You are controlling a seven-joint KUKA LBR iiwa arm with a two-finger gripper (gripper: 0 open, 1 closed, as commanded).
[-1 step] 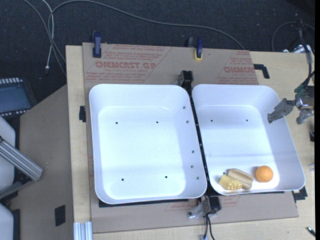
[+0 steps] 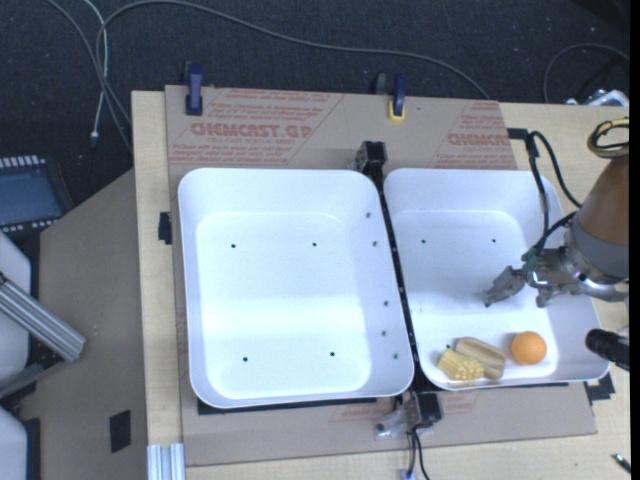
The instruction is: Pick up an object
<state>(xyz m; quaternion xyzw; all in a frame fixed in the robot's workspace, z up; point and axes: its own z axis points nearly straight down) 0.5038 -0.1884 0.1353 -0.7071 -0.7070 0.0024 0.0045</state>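
Observation:
In the right bin point(image 2: 455, 213) three small objects lie near the front edge: a yellow corn cob point(image 2: 459, 366), a tan bread-like roll point(image 2: 481, 350) touching it, and an orange ball point(image 2: 528, 347) further right. My gripper point(image 2: 522, 281) hangs over the right part of this bin, above and behind the orange ball. Its fingers point(image 2: 501, 288) are spread apart with nothing between them. The arm enters from the right edge.
The left bin point(image 2: 285, 283) sits beside the right one on a cardboard-covered bench. Two blue clamps point(image 2: 193, 85) hold the board at the back. A black cable point(image 2: 540, 178) runs along the right bin's far right rim. Cables trail on the dark floor behind.

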